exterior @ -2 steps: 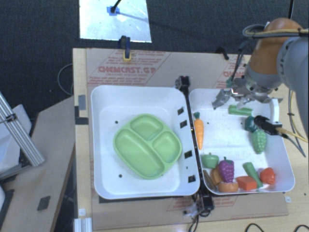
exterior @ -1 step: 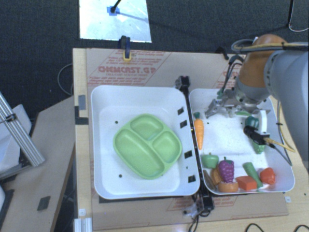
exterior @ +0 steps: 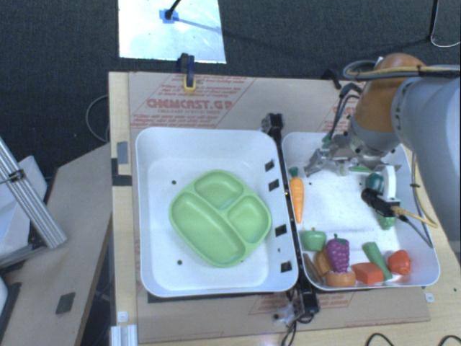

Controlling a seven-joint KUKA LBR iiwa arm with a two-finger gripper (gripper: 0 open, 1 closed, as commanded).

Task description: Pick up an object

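light: even, bright overhead | glare: white bins (exterior: 155, 215) washed | focus: slightly soft

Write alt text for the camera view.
A grey arm's pincer hangs over the right bin, where toy foods lie: a carrot, purple grapes and others. The left bin holds a green divided plate.

Both white bins (exterior: 209, 139) looked like smooth, faintly glossy plastic. The green divided plate (exterior: 220, 217) was matt plastic. The toy carrot (exterior: 296, 199) and grapes (exterior: 337, 253) shone like moulded plastic. The tabletop (exterior: 122, 215) looked like bare, dull wood.
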